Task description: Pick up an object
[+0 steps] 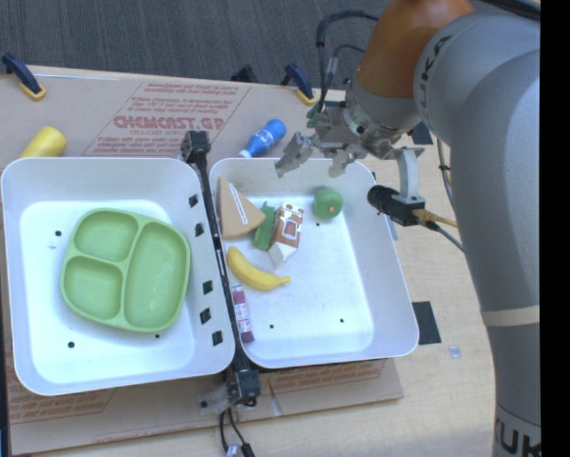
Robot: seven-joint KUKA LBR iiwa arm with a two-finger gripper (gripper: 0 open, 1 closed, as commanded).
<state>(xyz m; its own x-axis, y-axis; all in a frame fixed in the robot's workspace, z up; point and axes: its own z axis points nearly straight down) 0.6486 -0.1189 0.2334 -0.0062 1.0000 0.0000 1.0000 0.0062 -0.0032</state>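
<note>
- Looking down on the bench, we record two shallow white bins side by side: the left bin [23, 255] and the right bin [384, 284], joined along a black clip strip.
- We find the gripper [313, 158] hanging over the far rim of the right bin, its two fingers spread apart with nothing between them; one fingertip [286, 163] points toward the bin's far left corner.
- We note the grey arm [484, 122] entering from the right, with the orange band [408, 36] above the wrist.
- We log the candidate objects, all lying in the far half of the right bin: a tan wedge [235, 209] near the left wall, a small printed carton [288, 227] just beside it, a dark green piece [265, 232] between those two, a yellow banana [256, 270] nearer the middle, and a green round fruit [327, 203], possibly an apple or lime, closest to the gripper.
- We see a slim dark stick-shaped item [242, 312] along the right bin's left wall; its nature is unclear.
- We record a green divided plate [126, 269] in the left bin.
- We note outside the bins a blue and white bottle [264, 138] and a yellow object [45, 142] on the cardboard.
</note>
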